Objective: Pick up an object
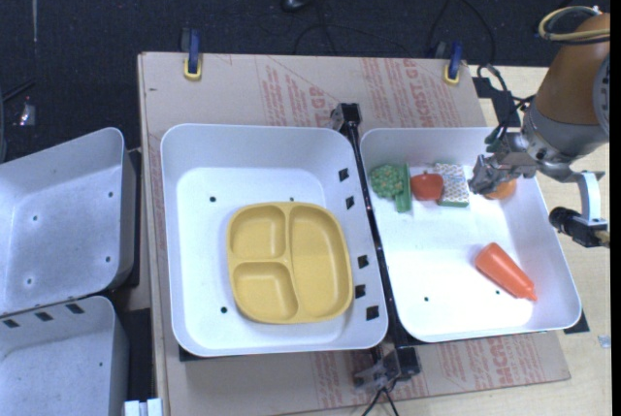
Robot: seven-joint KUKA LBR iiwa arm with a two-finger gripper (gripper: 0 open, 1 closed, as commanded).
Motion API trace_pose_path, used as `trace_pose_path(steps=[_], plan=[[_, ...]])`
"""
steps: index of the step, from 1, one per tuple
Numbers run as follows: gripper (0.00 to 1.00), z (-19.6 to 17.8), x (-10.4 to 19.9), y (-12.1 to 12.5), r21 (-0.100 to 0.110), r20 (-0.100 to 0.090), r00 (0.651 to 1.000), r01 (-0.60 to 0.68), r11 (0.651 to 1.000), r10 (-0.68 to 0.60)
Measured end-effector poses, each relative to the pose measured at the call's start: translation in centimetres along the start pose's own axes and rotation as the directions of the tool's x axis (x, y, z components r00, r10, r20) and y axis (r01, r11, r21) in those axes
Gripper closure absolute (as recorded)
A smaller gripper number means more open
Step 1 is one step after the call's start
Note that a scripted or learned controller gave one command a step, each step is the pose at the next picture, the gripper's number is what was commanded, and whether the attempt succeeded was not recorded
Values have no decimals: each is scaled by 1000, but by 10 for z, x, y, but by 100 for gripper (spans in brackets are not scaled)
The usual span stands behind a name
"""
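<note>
In the right bin (456, 307), my gripper (488, 177) is low at the far right side, directly over a small orange object (504, 190) that it partly hides. A speckled white and green block (452, 184) lies just left of the gripper. A red tomato-like piece (426, 185) and a green broccoli piece (390, 182) sit further left along the same row. An orange carrot (505, 271) lies alone toward the near right corner.
The left bin (194, 210) holds a yellow divided plate (289, 261). A black divider (367, 220) runs between the bins. The grey arm with its orange band (568, 89) comes in over the right bin's far right rim. Spare white trays (58, 210) lie to the left.
</note>
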State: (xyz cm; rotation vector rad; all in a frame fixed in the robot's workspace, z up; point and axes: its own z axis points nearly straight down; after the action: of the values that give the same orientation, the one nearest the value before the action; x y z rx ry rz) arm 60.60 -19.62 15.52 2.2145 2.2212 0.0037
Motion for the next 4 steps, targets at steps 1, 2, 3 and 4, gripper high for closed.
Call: trace_pose_path(steps=[1,2,3,4], plan=[[100,-56,-10,-1,-2,1,1000,-3,1000,3],[100,-77,-10,0,2,0,1000,-1,1000,1],[100,-85,33,-17,5,-3,1000,3,1000,-3],[100,-86,74,-36,7,-4,1000,3,1000,-3]])
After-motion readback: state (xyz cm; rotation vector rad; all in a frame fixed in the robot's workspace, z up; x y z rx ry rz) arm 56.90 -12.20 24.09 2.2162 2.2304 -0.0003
